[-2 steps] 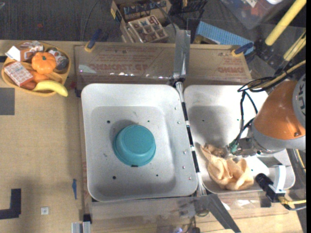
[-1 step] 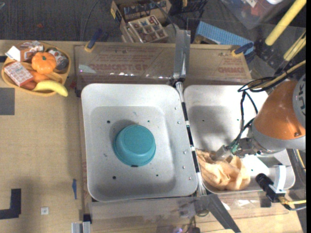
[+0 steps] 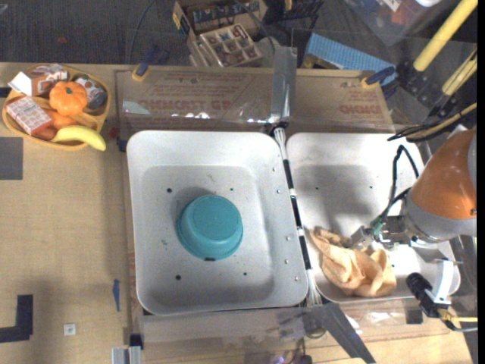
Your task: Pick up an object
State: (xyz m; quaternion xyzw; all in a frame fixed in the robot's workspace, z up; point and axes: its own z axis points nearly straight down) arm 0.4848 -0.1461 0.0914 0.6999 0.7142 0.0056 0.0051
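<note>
Gripper (image 3: 369,236) low in right bin (image 3: 341,158), at upper right edge of crumpled tan cloth (image 3: 352,265), touching it; can't tell its grip state.

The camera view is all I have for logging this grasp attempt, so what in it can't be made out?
- Gripper: small and dark above the tan cloth; finger state and contact with the cloth unclear.
- Arm: cut off by the right edge and covers part of the right bin.
- Teal bowl in the left bin: upright or upside down unclear from above.
- Basket: package labels too small to read.
</note>
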